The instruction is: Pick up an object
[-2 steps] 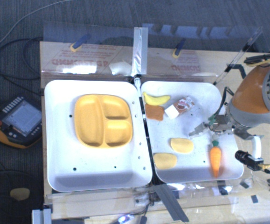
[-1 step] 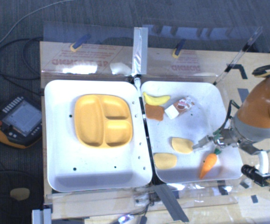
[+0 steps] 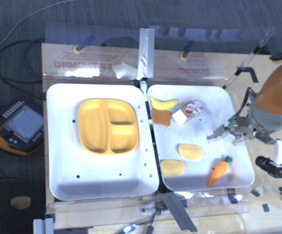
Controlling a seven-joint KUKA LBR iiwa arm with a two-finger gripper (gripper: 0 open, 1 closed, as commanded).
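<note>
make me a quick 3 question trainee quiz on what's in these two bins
1. True or false: the yellow divided tray sits in the left bin.
2. Which item lies nearest the right bin's front right corner? A) banana B) carrot C) brown toast piece
3. Fill in: the gripper hovers over the ____ bin.

Key: 1 true; 2 B; 3 right

Dark grey carpet (image 3: 24,13) surrounds the wooden bench (image 3: 218,62)
</note>
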